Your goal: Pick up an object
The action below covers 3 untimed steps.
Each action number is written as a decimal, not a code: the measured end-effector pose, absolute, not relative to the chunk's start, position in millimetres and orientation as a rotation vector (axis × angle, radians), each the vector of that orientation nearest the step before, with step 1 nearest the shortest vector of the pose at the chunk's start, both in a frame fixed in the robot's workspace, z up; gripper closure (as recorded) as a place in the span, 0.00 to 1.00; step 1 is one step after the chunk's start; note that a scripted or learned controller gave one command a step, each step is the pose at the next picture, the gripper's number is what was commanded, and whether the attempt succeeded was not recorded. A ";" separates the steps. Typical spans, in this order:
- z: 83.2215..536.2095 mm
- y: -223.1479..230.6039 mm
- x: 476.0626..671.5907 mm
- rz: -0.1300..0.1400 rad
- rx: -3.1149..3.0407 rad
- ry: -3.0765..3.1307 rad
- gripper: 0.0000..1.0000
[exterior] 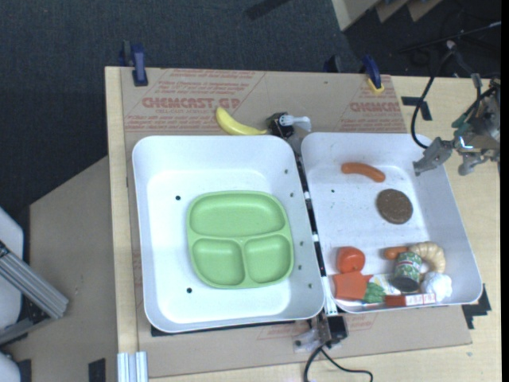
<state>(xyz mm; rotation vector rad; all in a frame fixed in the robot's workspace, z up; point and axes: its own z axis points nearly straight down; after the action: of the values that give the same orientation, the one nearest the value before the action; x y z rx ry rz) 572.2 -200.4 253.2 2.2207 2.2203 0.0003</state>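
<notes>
My gripper (445, 164) hangs over the right bin's (453, 213) far right rim, open, with nothing between its fingers. In that bin a sausage (363, 170) lies at the back, well left of the gripper, and a brown round disc (394, 206) sits just in front of it. A cluster fills the front: a red tomato (350, 259), an orange block (351, 285), a small carrot (394, 253), a croissant (430, 252), a dark can (408, 270) and a white lump (440, 286).
The left bin (159, 213) holds a green divided plate (238, 239). A banana (238, 124) and a small black-and-white item (286, 122) lie on the cardboard behind the bins. Blue and yellow clamps (371, 76) grip the board's back edge.
</notes>
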 end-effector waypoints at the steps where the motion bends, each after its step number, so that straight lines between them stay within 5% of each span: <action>1: 189.5 -197.1 631.3 -0.001 2.218 2.224 0.00; 2: 77.7 -194.2 599.3 -0.008 2.230 2.228 0.00; 3: 83.5 -174.4 664.3 -0.026 2.223 2.241 0.00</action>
<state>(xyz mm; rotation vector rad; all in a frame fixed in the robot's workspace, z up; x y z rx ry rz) 664.3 -174.4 83.5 2.2233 2.2407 -0.0257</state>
